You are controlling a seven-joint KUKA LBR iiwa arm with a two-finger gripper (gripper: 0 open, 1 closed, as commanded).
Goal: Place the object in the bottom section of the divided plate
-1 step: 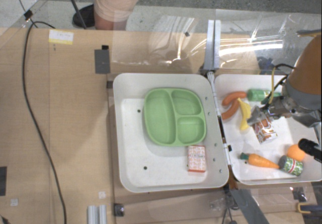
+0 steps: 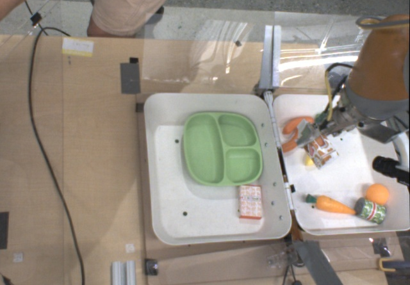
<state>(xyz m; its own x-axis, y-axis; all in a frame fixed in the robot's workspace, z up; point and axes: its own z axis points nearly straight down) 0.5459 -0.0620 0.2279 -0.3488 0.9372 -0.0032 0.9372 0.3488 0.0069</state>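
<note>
The robot's hand [image 2: 318,138], its state impossible to tell, hovers over a crumpled printed packet [image 2: 320,150] in the right white bin [image 2: 333,226], apart from the green divided plastic plate [image 2: 223,148].

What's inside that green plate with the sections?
Nothing visible: all three sections of the green plate show bare. A small red-and-white packet lies just outside it. What's beneath the plate is covered.

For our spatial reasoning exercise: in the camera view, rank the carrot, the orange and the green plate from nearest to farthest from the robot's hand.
1. Carrot, right bin, below the hand.
2. Orange, right bin, lower right of the hand.
3. Green plate, left bin, across the divider.
Carrot and orange are close to each other in rank.
</note>
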